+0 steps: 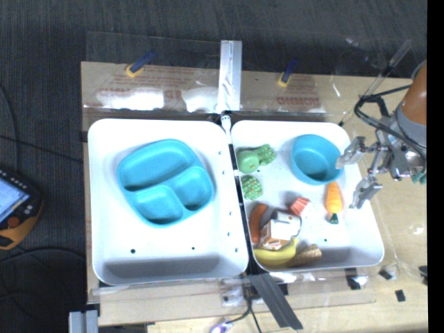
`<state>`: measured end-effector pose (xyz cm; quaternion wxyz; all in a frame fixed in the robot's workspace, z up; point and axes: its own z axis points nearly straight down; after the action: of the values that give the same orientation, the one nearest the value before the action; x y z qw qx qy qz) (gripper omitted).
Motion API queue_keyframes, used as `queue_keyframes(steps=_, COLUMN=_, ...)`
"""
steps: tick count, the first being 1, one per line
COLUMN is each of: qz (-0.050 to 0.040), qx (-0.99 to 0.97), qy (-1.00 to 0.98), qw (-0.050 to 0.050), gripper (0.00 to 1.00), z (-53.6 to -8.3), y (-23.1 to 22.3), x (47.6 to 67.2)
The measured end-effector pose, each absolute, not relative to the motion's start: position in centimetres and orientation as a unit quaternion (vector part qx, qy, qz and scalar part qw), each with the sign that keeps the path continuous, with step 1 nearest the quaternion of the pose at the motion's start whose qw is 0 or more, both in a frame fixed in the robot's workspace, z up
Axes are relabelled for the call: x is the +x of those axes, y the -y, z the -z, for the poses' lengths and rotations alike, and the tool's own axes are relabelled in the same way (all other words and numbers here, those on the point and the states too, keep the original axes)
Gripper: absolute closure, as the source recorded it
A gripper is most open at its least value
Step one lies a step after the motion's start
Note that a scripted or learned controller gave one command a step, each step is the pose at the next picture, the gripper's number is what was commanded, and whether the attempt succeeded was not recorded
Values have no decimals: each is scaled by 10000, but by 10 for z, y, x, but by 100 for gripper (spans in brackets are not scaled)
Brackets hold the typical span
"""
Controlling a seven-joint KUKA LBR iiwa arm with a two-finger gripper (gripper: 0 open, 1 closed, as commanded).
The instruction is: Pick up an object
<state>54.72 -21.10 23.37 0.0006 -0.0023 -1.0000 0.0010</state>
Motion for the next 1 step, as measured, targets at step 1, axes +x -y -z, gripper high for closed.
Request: queue_keyframes(steps=1, qz=-23, qx=-167, qy=9999, qw=-14, gripper=0, z=-94, y=217, x=563)
